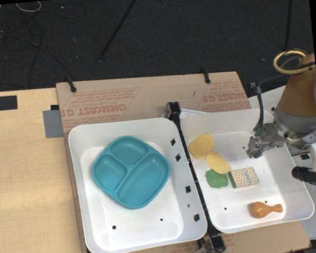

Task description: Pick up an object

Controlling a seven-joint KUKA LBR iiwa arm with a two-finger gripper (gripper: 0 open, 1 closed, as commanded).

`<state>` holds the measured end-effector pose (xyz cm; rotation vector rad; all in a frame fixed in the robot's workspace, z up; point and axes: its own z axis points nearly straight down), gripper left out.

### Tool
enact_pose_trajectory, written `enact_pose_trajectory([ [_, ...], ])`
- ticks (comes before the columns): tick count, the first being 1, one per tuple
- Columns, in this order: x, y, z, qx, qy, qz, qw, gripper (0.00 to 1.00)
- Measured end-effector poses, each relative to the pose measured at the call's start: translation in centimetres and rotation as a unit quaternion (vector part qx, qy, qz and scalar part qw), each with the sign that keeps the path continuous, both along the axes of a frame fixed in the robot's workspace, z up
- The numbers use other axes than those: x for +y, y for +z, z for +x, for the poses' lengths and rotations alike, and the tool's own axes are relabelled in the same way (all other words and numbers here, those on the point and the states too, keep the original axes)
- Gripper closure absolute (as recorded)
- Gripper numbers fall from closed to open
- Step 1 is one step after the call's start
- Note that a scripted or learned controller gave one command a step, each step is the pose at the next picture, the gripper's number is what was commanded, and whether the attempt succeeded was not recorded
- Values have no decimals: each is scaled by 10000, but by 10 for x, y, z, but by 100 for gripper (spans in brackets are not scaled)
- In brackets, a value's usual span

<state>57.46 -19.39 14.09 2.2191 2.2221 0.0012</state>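
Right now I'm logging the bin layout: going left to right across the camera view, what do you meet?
Teal divided plate → yellow piece → patterned card → orange drumstick-shaped toy → claw at the right bin's edge.

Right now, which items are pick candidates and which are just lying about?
Candidates, right bin: two yellow pieces, green piece, patterned block, orange piece. Gripper sits at that bin's right side.

Lying about: teal divided plate, alone in left bin.
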Motion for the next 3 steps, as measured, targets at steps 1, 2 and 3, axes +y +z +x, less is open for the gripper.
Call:
enact_pose_trajectory([
  [1, 0, 42, 1, -4, 1, -1, 10000, 100],
  [2, -1, 75, 1, -1, 2, -2, 10000, 100],
  [3, 53, 86, 4, 17, 19, 17, 10000, 100],
])
